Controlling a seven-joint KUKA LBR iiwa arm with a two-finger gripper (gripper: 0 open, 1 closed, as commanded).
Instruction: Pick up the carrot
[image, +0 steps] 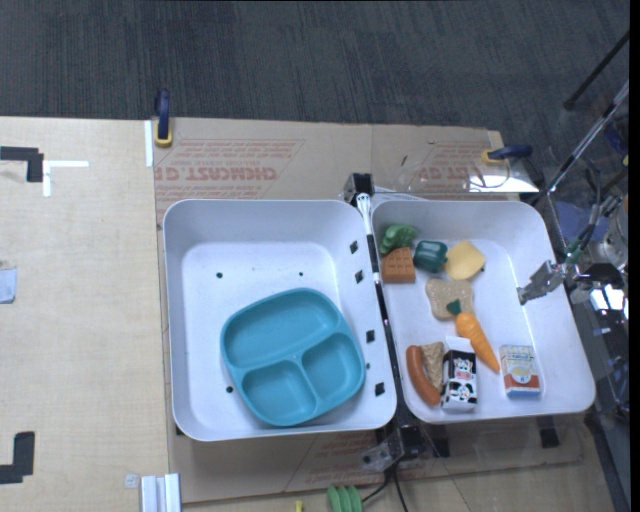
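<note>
I am at the approach step. The carrot lies in the right bin, left of and below my jaws, untouched. Whether they are spread I cannot tell. Next I must swing over and descend.

Carrot: orange, tapered, green top; lies flat, diagonal in right bin, green end toward bin's centre, tip toward near-right corner.
</note>
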